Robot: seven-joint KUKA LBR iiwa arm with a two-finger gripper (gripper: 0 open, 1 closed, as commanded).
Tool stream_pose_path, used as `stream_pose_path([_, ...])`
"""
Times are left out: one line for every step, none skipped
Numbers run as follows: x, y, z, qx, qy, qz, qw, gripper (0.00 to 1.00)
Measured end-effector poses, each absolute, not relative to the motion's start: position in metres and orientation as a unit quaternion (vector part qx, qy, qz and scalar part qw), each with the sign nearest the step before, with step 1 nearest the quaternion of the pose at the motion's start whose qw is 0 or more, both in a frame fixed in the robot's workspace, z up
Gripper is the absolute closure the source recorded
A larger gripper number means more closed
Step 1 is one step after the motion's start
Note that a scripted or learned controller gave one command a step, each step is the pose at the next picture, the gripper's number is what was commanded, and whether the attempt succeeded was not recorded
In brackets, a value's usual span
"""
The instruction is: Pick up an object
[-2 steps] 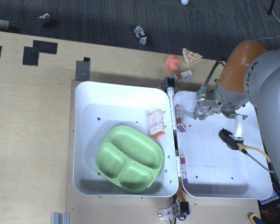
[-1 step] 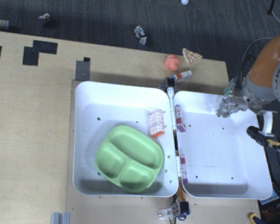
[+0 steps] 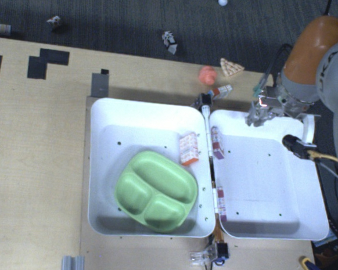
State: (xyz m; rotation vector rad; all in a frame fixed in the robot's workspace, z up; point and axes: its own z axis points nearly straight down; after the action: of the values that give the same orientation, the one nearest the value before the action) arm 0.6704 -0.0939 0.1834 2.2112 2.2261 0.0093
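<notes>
- Upper left of the frame: bare wooden bench [image 3: 32,167] with dark cut-out shapes along its far edge. Nothing here for the arm to take.
- Left bin [image 3: 109,118], centre-left: holds a green divided tray [image 3: 156,190], lying tilted toward the bin's lower right and taking up most of the floor. Broad and smooth, so my guess is a two-finger claw would need a rim to pinch.
- Just above and right of the tray, touching or nearly touching the dividing wall: a small red-and-white packet [image 3: 188,149]. It looks like the easier pick, small and flat, though the wall beside it crowds one side.
- Along the seam between the bins: a strip with reddish labels [image 3: 217,142], seemingly part of the fixture rather than loose stock.
- Beyond the bins, upper centre: a pink ball [image 3: 207,75], a wedge-shaped toy [image 3: 231,67] and a small tube-like item [image 3: 221,92] lie on the bench rim, outside either bin.
- Right bin [image 3: 264,180]: white floor, no loose object I can make out.
- Upper right: the arm hangs over the right bin's far edge, gripper [image 3: 259,116] pointing down near the rim. Whether the claw is open or closed I cannot tell; nothing shows between it.
- Judgement: the pick has not begun; the likely objects sit in the left bin, well apart from the gripper.
</notes>
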Motion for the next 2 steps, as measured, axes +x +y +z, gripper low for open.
stream_pose_path([0.67,-0.095,0.182,0.705,0.709,0.0015,0.002,0.0])
stream_pose_path([0.643,-0.087,0.096,0.706,0.708,0.0016,0.003,0.0])
